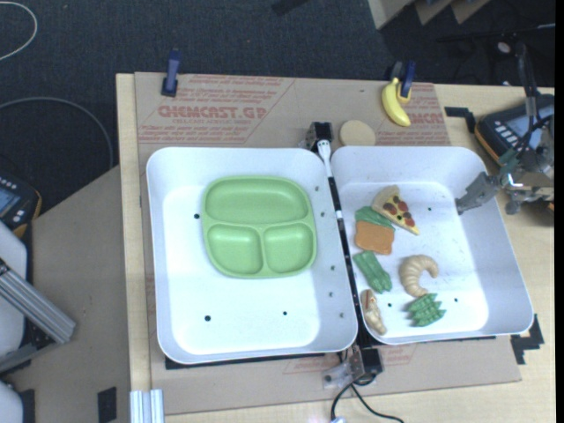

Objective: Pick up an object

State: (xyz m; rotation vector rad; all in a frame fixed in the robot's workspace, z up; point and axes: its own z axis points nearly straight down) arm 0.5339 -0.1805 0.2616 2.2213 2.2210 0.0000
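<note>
The right bin (493,263) holds several toy foods. A pizza slice (395,210) lies near its back, and an orange square (374,237) sits just in front of it. Nearer the front are a green pickle (374,270), a beige croissant (418,273), a leafy green piece (425,309) and a brown piece (371,309) by the bin's left wall. My gripper (472,194) hangs over the right bin's back right part, apart from all the foods, reaching in from the right edge. Nothing shows in its grasp.
The left bin (176,280) carries a green divided plate (259,226). Behind the bins, a toy banana (396,104) and a tan disc (357,133) lie on the cardboard bench top. A blue clamp (171,73) stands at the back left, and equipment crowds the right side.
</note>
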